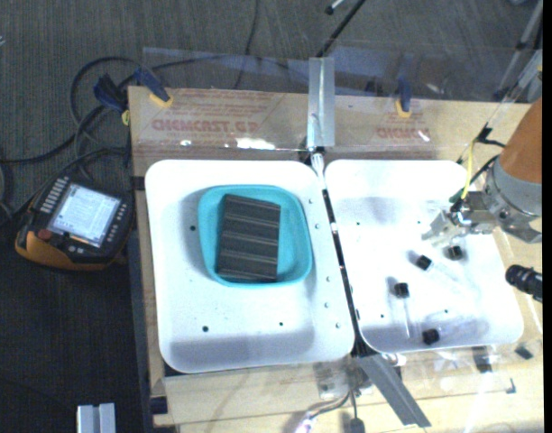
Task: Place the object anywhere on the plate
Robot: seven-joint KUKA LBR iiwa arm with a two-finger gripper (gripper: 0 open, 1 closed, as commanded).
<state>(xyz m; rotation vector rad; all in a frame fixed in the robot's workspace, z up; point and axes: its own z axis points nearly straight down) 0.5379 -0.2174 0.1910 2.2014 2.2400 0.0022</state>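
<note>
Your end effector (456,216) sits over the right bin (375,314), near its far right side, with the grey arm and its orange band (531,147) coming in from the right edge. You cannot tell from this view whether it is open or closed — the parts blur against the white floor of the bin, and nothing readable shows in its grip. The object (249,237), a dark ribbed block, already lies on the teal plate (297,242) in the left bin (168,314), roughly centred and turned slightly askew. The two bins touch side by side on the desk (213,124), whose far edge carries a cardboard-coloured strip with clamps. Off the desk to the left, you have a handheld pendant (78,219) with a lit screen lying on dark carpet (41,350), with cables looping behind it.
</note>
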